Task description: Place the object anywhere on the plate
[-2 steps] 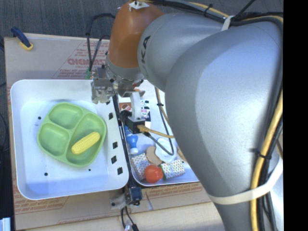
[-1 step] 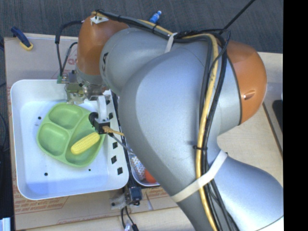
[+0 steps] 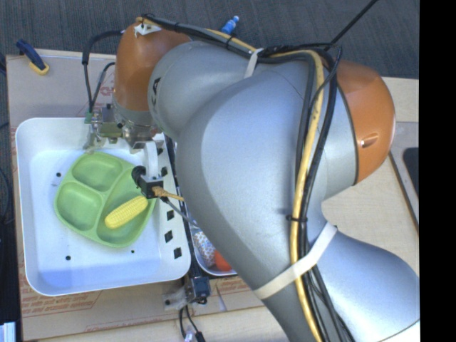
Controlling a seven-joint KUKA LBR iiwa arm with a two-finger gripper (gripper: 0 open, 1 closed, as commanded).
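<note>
The jaws hang at the far rim of the left bin (image 3: 28, 212), just beyond the plate (image 3: 82, 201); whether they are released or clenched cannot be told. Apart from them, the corn (image 3: 127, 211) lies across the green plate's right-hand side. The bin rests on the desk (image 3: 64, 77).

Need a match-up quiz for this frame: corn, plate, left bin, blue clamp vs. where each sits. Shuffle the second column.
Things:
1. corn
2. plate
3. left bin
4. blue clamp

Places:
A. holds the plate
B. outside the left bin, top left of the view
C. lying on the plate
D. inside the left bin

Pairs: 1-C, 2-D, 3-A, 4-B
</note>
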